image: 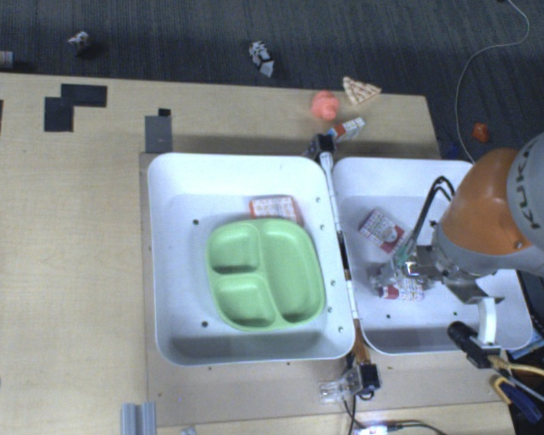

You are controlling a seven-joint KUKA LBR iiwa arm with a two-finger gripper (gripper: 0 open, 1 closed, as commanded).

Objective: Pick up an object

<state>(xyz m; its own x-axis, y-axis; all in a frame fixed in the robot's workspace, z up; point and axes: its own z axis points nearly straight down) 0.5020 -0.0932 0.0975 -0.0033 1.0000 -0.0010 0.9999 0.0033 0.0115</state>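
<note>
a pale wooden worktop (63, 270) carries two shallow white bins side by side, with dark carpet beyond. the end effector (408, 275) of the grey arm with the orange band (490, 216) sits low in the right bin (435, 178), over a small red-and-white packet (397, 288); whether it is wide or narrow cannot be told. near it lies a second red-and-white wrapped item (379, 228). the left bin (177, 261) holds a green divided plastic tray (265, 274) and a red-and-white carton (274, 208) touching its far edge.
</note>
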